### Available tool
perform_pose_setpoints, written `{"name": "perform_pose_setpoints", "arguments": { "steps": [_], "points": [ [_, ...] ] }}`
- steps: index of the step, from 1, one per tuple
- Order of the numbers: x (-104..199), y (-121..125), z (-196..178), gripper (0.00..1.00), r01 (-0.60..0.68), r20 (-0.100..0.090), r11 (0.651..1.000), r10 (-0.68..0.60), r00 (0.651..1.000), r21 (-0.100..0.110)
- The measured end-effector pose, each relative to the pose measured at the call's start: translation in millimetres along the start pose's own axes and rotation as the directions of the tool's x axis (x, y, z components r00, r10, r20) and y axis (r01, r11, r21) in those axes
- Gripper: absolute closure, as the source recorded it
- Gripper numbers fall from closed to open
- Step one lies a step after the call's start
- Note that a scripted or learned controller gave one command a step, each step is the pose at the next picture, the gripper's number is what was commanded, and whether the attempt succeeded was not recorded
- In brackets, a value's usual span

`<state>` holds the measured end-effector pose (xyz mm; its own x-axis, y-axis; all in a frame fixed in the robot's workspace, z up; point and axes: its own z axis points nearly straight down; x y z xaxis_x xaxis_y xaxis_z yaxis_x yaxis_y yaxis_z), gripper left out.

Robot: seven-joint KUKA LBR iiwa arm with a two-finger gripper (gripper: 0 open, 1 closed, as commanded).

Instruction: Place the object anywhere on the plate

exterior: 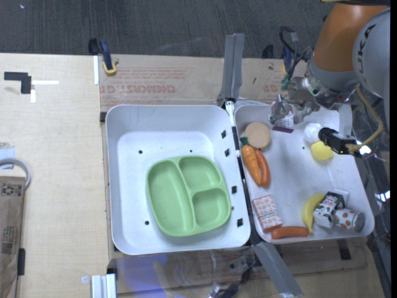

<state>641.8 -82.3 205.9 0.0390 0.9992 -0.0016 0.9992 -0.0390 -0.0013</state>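
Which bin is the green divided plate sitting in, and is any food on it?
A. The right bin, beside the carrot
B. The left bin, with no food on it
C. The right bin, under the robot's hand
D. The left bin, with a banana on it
B: the green plate lies in the left bin with bare compartments, while the carrot and banana lie in the right bin.

carrots (256, 164), sausage (289, 232), banana (309, 210), lemon (321, 151)
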Motion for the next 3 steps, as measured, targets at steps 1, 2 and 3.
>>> {"name": "perform_pose_setpoints", "arguments": {
  "steps": [1, 2, 3],
  "points": [
    [64.8, -87.0, 15.1, 1.00, 0.205, -0.002, 0.979, -0.205, 0.979, 0.002],
    [138.1, -111.4, 14.7, 1.00, 0.605, -0.001, 0.796, -0.605, 0.796, 0.000],
    [187.8, -131.6, 51.5, 1.00, 0.648, -0.001, 0.762, -0.648, 0.762, 0.001]
  ]
}}
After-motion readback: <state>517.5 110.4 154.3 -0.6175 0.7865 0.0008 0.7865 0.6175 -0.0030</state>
